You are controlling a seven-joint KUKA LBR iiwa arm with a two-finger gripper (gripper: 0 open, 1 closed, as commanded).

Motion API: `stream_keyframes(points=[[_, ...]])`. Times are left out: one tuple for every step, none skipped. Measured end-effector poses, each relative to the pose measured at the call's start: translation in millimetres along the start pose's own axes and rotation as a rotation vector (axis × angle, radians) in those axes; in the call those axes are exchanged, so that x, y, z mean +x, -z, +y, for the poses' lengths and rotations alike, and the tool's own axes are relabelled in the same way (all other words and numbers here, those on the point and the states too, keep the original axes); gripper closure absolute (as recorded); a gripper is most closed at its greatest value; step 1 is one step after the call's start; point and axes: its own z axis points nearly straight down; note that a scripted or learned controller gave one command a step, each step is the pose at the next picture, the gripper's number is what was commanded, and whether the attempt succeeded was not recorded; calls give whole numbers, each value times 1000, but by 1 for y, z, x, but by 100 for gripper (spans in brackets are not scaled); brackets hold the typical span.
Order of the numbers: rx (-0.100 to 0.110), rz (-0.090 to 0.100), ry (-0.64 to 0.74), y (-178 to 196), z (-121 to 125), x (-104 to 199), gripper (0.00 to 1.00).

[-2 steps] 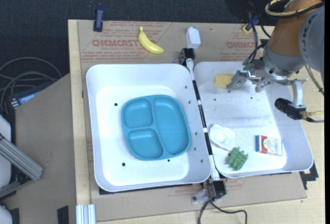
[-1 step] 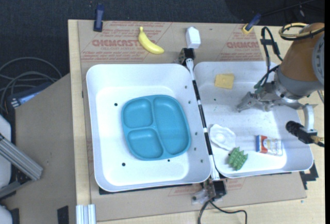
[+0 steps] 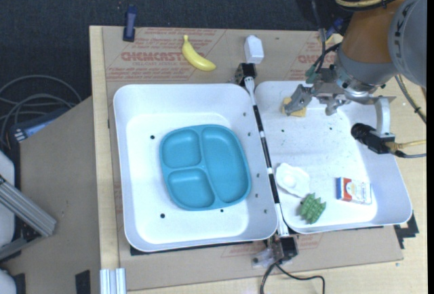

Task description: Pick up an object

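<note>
Looking down on the counter (image 3: 169, 55), we see two shallow white bins side by side. The left bin (image 3: 135, 116) holds a blue divided plate (image 3: 203, 166) with three compartments, lying flat near the middle. The right bin (image 3: 380, 184) carries the loose things: a small yellowish object (image 3: 296, 106) at its far left corner, a white crumpled item (image 3: 292, 178) near the divider, a green knobbly toy (image 3: 312, 207) just in front of that, and a small red, white and blue carton (image 3: 352, 190) lying flat towards the right wall.

We find the arm (image 3: 380, 28), grey with its orange band, reaching in from the right over the far end of the right bin. Its tool (image 3: 314, 100) hangs low at that far left corner. The two fingers stand spread apart, and the left finger (image 3: 298, 97) touches or overlaps the yellowish object, which sits at that finger rather than between the pair, so we cannot say the tool grips it. The other finger (image 3: 332, 104) is apart from the object, over bare bin floor.

Beyond the bins, on the counter, we note a yellow banana (image 3: 196, 57) lying beside the printed lettering, a small white block (image 3: 253, 49) near the top of the divider, and a dark blue item (image 3: 129, 23) at the far left edge.
</note>
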Motion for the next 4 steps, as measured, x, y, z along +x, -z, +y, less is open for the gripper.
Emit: stream_keyframes(points=[[4, -2, -2, -86, 45, -23, 0], [1, -3, -2, -101, 52, -38, 0], [1, -3, -2, -101, 52, -43, 0], [4, -1, -1, -101, 52, -25, 0]])
